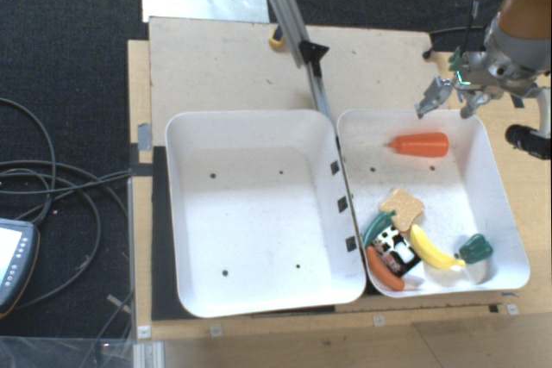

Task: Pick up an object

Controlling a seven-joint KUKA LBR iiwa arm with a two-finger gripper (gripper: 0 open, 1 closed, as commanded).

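Nearest, at right bin point(498, 177)'s front corner: banana point(433, 251) w/ a sausage point(385, 268), a cracker point(403, 204), a green piece point(475, 249). Farther in, orange carrot point(421, 145) lies alone nr the bin's back wall. Beyond that rim the tool point(449, 100) hovers, fingers apart, nothing btwn them.

Smooth white plastic bins point(259, 129) on a matt fibreboard bench point(224, 65).
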